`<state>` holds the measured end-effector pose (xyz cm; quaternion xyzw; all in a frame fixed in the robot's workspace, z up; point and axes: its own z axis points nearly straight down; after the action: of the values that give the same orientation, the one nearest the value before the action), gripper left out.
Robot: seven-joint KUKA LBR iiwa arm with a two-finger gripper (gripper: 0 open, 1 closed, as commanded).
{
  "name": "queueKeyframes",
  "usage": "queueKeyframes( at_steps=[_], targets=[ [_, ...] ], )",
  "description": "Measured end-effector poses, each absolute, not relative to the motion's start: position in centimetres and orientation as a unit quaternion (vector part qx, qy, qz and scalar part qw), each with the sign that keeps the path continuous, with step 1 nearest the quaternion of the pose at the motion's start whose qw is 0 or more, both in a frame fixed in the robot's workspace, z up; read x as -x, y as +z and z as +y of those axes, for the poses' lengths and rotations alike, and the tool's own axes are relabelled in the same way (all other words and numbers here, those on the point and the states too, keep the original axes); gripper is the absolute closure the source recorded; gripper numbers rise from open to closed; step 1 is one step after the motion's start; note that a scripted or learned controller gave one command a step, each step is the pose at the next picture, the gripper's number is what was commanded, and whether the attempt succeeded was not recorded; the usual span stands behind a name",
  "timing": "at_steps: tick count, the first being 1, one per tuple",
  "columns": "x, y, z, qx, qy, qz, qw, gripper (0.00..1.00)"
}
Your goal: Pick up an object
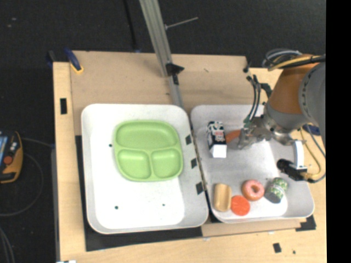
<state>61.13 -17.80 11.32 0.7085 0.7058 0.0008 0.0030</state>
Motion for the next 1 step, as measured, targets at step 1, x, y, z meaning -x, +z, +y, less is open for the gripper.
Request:
queueKeyframes(
  at_steps=[1],
  targets=[
    [-61.84, 15.88, -18.04, -0.706, 0.0014, 0.708, 0.003, 1.0]
  ],
)
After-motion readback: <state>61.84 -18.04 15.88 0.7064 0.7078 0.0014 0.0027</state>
